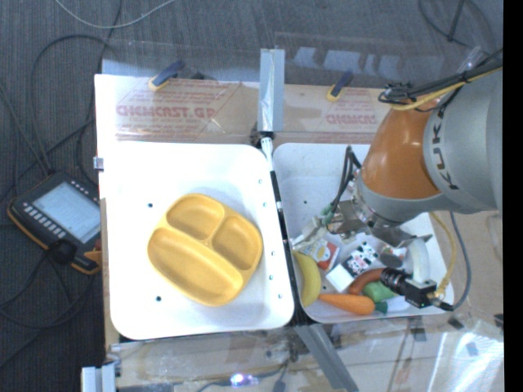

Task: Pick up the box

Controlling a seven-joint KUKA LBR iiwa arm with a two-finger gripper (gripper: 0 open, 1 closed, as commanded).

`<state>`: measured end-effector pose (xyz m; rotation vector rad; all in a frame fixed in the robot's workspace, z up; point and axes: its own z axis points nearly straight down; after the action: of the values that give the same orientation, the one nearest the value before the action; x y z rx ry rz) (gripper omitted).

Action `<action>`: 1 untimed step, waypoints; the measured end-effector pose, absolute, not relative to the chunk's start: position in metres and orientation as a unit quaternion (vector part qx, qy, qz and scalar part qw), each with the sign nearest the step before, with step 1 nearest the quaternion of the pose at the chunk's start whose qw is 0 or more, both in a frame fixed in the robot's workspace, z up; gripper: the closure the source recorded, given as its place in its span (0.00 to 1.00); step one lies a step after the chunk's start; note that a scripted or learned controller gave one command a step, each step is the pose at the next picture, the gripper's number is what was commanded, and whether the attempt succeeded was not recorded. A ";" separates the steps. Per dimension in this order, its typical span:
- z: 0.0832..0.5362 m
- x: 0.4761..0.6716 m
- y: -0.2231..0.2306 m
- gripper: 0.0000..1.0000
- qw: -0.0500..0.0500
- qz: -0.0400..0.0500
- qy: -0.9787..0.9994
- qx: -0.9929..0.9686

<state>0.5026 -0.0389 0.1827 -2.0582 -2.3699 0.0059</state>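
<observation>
Scanning from the left, I see the yellow three-compartment plastic plate lying alone in the left white bin, well apart from my work. Over in the right white bin the clutter begins: a yellow banana against the near-left wall, an orange carrot along the front, and between them the small white box with red print, touching a black-and-white patterned carton. My pincer hangs just above this heap, tucked under my orange-banded wrist, so I cannot tell whether it is released or clenched. The risk, as I judge it, is crowding: coming down, I could catch the carton or banana instead, or shove the box sideways under its neighbours.
</observation>
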 end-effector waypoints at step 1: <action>0.183 0.482 -0.040 0.00 0.001 0.002 -0.764 -0.646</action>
<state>0.4825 -0.0402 0.1826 -2.0268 -2.3966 0.0073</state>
